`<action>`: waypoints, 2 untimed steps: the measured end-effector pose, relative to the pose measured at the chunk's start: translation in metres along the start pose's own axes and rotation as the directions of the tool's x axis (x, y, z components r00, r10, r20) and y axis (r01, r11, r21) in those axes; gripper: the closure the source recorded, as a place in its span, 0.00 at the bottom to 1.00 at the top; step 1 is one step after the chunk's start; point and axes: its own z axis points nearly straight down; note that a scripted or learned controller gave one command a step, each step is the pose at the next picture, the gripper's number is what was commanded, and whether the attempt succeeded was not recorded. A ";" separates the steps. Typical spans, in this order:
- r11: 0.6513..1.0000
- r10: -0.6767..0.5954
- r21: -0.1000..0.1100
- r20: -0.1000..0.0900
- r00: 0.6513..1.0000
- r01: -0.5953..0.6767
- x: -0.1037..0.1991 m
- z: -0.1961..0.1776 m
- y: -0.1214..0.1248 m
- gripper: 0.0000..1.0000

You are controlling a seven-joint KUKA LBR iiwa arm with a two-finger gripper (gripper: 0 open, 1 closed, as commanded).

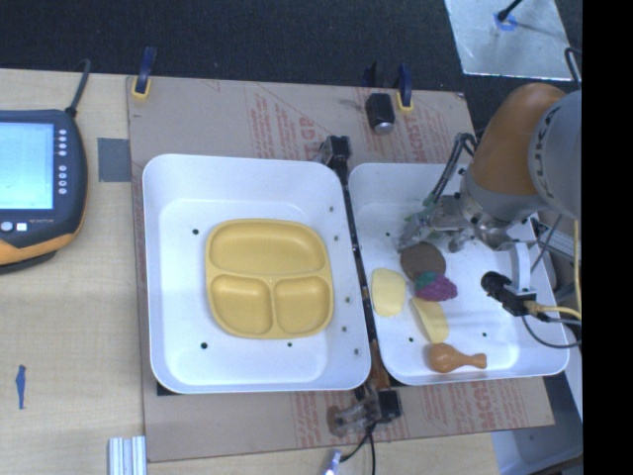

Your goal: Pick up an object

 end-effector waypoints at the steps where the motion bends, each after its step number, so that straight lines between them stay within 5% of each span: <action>1: 1.000 -0.003 0.000 0.002 1.000 0.003 -0.001 -0.011 0.001 1.00; 2: 1.000 -0.003 0.000 0.002 1.000 0.003 -0.001 -0.011 0.001 0.00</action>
